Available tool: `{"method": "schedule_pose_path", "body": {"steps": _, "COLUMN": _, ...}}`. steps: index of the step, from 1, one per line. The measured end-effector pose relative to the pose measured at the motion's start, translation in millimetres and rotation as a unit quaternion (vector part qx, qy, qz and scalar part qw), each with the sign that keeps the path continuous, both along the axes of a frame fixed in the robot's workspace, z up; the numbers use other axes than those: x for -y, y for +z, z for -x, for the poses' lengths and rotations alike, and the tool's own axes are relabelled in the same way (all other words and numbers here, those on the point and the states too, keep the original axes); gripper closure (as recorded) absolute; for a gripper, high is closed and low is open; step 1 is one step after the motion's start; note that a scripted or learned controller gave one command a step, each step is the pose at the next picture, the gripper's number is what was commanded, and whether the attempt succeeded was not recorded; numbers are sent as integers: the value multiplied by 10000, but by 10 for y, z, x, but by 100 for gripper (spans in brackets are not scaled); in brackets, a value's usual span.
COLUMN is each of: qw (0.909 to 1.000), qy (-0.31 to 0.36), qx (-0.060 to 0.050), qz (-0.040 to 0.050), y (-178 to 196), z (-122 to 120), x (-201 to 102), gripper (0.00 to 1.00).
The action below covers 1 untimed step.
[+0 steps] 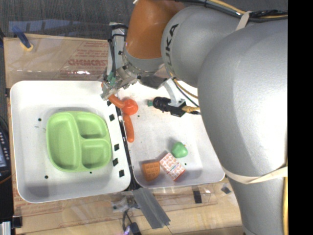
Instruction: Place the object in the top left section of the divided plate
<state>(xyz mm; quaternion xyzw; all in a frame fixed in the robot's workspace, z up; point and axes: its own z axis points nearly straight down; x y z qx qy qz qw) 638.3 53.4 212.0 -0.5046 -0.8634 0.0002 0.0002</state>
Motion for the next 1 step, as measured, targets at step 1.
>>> {"method": "schedule_pose_path", "body": {"steps": 1, "qw": 9997, "qy": -228, "qx": -24, "qz": 6, "y": -454, "z": 416, "x": -861, "gripper": 100}}
